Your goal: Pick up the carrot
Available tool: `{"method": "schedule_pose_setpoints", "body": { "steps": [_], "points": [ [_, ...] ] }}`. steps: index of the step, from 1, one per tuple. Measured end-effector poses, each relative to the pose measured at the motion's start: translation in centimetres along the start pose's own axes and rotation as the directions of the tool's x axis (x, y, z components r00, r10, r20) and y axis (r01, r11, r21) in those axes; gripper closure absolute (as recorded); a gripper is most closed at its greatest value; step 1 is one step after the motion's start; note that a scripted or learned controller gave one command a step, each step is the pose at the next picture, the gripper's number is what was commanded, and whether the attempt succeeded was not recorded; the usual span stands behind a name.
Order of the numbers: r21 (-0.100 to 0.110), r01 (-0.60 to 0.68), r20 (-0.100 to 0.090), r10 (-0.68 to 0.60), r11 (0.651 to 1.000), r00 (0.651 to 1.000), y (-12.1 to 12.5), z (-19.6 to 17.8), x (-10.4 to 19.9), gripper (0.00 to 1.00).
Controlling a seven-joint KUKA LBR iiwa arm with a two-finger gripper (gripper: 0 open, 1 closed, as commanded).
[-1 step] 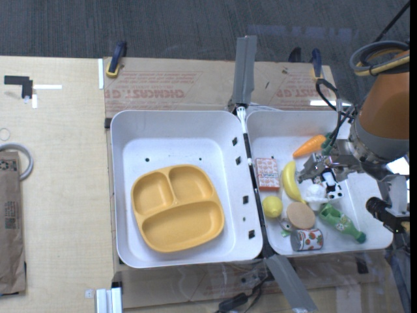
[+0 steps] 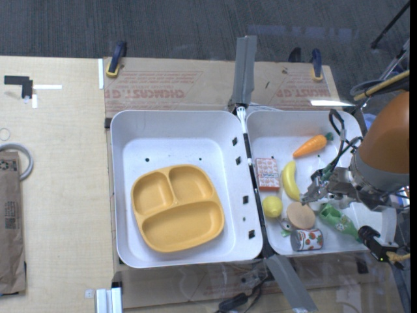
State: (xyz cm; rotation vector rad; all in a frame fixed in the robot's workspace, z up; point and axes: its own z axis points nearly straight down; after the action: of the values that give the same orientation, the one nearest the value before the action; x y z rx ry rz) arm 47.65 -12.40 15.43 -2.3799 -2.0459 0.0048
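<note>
The orange carrot [image 2: 309, 145] with a green top lies at a slant near the back of the right bin [image 2: 287, 119]. My gripper [image 2: 316, 189] hangs over the middle of that bin, below and slightly right of the carrot and apart from it. It is just right of the banana [image 2: 290, 180] and above a round tan item [image 2: 301, 216]. The arm's orange band [image 2: 391, 135] fills the bin's right side and hides part of it.
Around the gripper in the right bin are a small red and white box [image 2: 266, 173], a lemon [image 2: 272, 206], a can [image 2: 307, 239] and a green bottle [image 2: 339, 219]. A yellow divided plate [image 2: 178, 206] sits in the left bin [image 2: 130, 175].
</note>
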Motion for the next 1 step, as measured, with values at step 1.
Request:
{"method": "schedule_pose_setpoints", "body": {
  "steps": [1],
  "points": [
    [-0.004, 0.121, 0.001, -0.121, 0.993, 0.993, 2.84, -3.95, -4.52, 0.00]
  ]
}}
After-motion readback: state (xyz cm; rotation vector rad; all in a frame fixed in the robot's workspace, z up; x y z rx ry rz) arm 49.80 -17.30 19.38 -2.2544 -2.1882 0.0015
